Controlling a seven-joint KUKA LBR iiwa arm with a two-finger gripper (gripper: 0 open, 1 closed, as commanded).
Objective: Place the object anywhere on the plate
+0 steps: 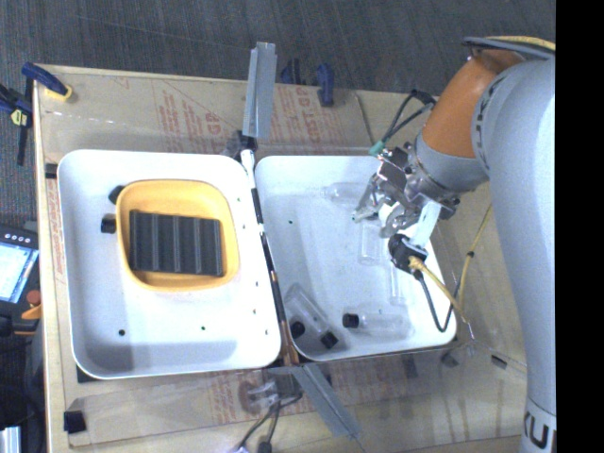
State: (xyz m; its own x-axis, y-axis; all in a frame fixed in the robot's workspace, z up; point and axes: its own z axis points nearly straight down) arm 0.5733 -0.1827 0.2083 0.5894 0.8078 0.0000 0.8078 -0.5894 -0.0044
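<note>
We cannot tell how our claw is set as it hangs over the right bin, so we should go down slowly on a clear object near the front wall, then lift it over to the yellow plate in the left bin.

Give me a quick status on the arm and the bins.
Gripper over the right bin, grip not readable. Yellow plate sits in the left bin. Small dark objects lie along the right bin's near edge.
</note>
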